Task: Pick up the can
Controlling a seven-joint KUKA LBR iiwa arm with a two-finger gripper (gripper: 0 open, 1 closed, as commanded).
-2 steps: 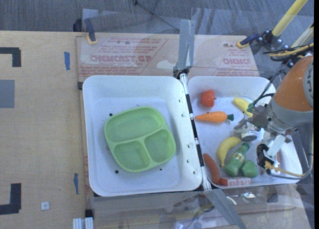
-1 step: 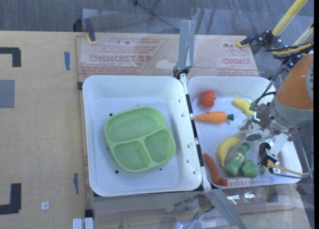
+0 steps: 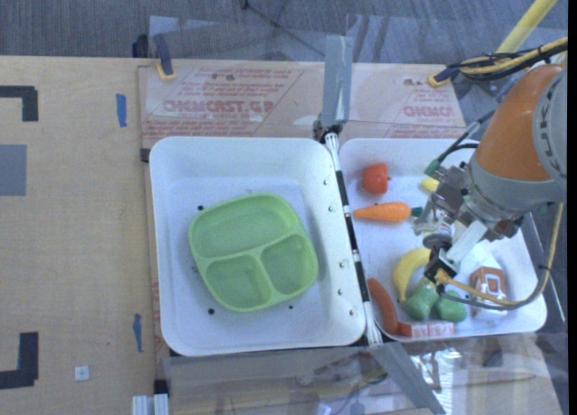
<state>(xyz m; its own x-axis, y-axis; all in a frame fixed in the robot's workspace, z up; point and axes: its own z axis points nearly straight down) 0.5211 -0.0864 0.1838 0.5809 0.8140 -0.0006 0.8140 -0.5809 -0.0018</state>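
Observation:
The can (image 3: 489, 285), orange and white, lies near the front right corner of the right bin (image 3: 532, 314). A yellow cable crosses part of it. My gripper (image 3: 433, 222) hangs over the middle of that bin, just right of the carrot's green end and above the banana. It is up and to the left of the can, apart from it. The grey wrist and the orange band rise behind it to the right.
The right bin also holds a tomato (image 3: 376, 178), a carrot (image 3: 382, 214), a banana (image 3: 408, 269), green pieces (image 3: 433, 305) and a red sausage-like piece (image 3: 383, 305). A green divided plate (image 3: 253, 251) lies in the left bin (image 3: 171, 224).

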